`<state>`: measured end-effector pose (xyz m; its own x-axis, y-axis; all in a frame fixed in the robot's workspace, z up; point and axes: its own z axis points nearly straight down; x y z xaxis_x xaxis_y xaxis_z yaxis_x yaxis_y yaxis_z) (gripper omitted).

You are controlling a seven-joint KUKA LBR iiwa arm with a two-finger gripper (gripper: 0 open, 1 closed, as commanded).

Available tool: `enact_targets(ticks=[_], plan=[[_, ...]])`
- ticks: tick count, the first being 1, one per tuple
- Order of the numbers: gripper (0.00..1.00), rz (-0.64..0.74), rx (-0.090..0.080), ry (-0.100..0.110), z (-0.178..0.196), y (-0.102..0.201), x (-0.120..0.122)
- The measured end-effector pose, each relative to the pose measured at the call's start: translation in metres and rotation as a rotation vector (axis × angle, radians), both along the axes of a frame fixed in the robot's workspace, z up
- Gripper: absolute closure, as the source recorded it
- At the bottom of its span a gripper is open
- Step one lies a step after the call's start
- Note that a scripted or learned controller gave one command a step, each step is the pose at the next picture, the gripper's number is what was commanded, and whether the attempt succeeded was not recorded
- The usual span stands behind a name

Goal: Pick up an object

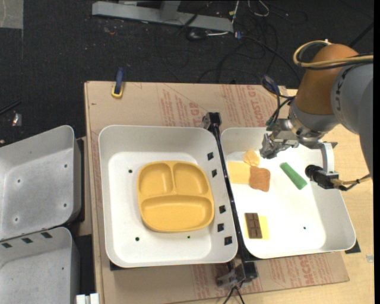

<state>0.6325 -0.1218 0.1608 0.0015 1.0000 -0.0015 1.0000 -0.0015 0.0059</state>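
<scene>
Gripper (268, 148) hangs low in the right bin (332, 234), right beside the small yellow piece (252, 158) near the bin's far left. Claw state — can't tell from this angle. Best bet: centre squarely over that piece, clear of the orange block (259, 178), before closing.

Dark speckled floor (47, 53), cables (249, 35), possibly a metal rail (160, 15).

A blue-and-yellow clamp (119, 83) is fixed at the board's (160, 101) far edge; cables (237, 35) are strewn over the dark floor
</scene>
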Motion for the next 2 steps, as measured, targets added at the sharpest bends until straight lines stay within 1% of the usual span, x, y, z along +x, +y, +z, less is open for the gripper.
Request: enact_targets(ticks=[1, 2], plan=[[1.0, 0.003, 0.0, -0.001, 0.054, 0.0, 0.001], [1.0, 0.008, 0.003, 0.005, 0.066, 0.046, -0.014]])
